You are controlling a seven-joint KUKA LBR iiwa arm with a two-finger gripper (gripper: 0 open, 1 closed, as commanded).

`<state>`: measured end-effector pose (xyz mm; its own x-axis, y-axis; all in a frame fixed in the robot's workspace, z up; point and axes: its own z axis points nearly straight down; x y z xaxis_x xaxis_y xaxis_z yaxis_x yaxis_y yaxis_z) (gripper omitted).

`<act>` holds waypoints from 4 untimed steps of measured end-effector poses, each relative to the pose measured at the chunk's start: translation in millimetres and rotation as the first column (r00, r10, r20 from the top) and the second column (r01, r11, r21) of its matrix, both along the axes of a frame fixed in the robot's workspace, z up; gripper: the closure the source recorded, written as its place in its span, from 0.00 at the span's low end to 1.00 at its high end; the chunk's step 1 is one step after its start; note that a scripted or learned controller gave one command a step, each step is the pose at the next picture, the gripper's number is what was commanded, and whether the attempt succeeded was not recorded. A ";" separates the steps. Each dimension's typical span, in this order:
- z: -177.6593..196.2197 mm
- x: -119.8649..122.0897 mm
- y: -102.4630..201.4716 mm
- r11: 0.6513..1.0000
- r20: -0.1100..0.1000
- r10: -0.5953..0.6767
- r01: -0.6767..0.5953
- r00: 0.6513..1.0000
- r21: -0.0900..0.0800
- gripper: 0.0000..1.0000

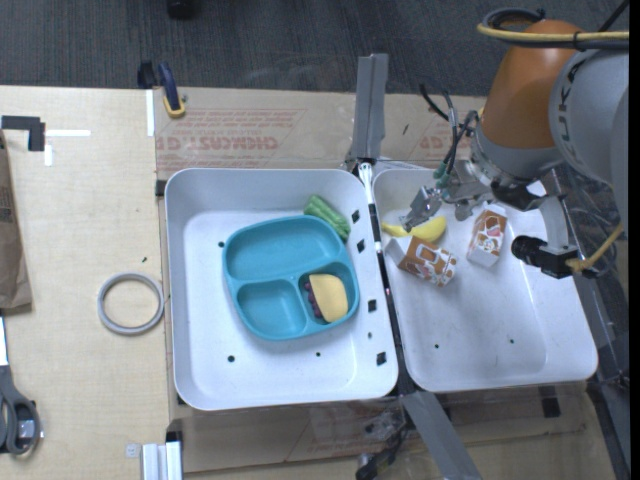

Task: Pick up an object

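My gripper (428, 205) hangs low at the back left of the right bin (500, 353), just above a yellow banana (427, 231). Right in front of the banana lies an orange-and-white carton (430, 263). A white carton with red print (488, 238) stands to the banana's right, under the arm's wrist. In the left bin (200, 353) a blue divided tray (270, 258) holds a yellow-and-purple item (328, 296) in its front right compartment. A green item (328, 214) lies behind the tray.
The grey divider post (370, 108) rises between the bins at the back. On the wooden bench to the left lie a grey ring (130, 302) and scissors (15, 420). Cables and a black fitting (540, 253) hang off the arm over the right bin.
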<state>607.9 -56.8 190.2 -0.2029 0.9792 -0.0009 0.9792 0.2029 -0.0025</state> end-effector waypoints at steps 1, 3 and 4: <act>-0.5 -43.8 -12.0 0.994 -0.003 -0.112 0.112 0.994 0.000 0.00; -100.8 -44.2 -41.0 0.999 -0.002 -0.043 0.043 0.999 0.001 0.00; -100.0 6.6 -48.5 0.987 -0.001 -0.160 0.160 0.987 0.000 0.00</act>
